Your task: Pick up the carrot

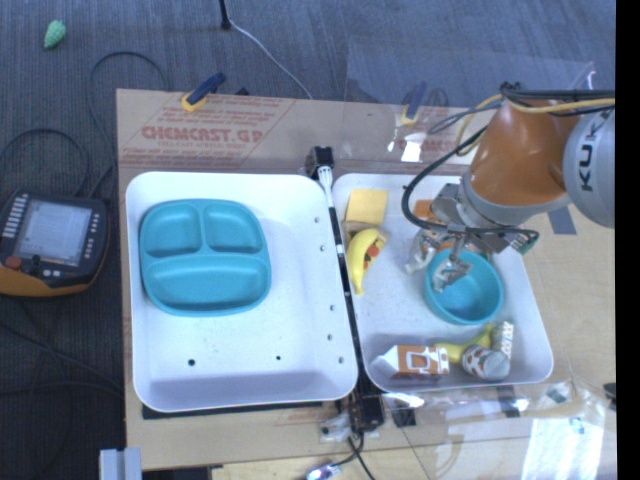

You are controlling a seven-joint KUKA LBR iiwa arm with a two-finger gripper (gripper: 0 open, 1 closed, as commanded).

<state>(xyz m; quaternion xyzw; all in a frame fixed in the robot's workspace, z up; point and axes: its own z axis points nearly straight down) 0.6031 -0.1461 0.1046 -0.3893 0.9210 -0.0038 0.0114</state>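
The carrot [424,209] shows as a small orange piece in the right bin [535,353], near its back. It is mostly hidden behind the arm's wrist. My gripper [436,262] hangs just in front of it, over the left rim of a blue bowl [468,293]. Its fingers stand open with nothing visible between them. The carrot lies behind the gripper, not inside it.
A yellow block [366,208] and a banana [363,256] lie on the right bin's left side. A bottle [420,360] and a can [489,360] lie along its front. The left bin [220,368] holds a blue divided plate [204,255].
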